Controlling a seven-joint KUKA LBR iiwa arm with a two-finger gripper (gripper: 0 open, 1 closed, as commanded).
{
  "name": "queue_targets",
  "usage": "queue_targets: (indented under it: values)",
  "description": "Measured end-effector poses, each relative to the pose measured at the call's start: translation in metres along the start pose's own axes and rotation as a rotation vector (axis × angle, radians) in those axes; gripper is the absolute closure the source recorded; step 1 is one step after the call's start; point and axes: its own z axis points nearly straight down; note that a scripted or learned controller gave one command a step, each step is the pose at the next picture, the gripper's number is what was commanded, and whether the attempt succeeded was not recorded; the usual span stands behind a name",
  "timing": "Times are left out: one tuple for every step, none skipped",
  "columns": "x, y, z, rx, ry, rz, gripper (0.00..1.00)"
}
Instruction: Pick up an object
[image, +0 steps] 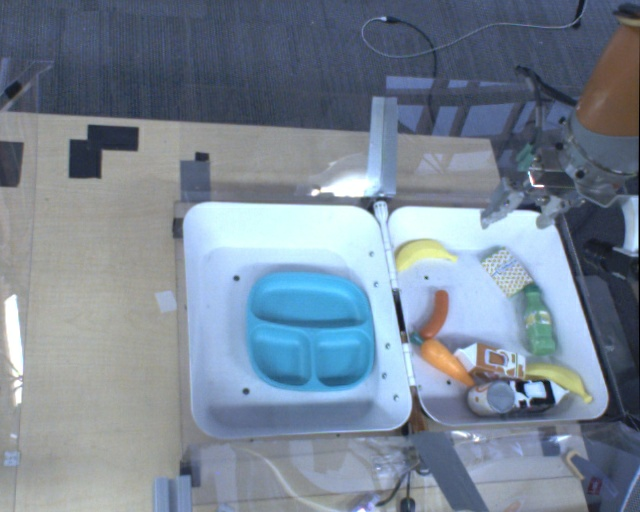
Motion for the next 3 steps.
queue_targets:
  values:
    - [-0.032, 0.002, 0.092, 0.001, 0.0, -0.036, 0.0]
    - [-0.083, 0.003, 0.17, 0.001, -0.001, 0.009, 0.0]
    - [-0.083, 0.006, 0.157, -0.008, -0.003, 0.008, 1.0]
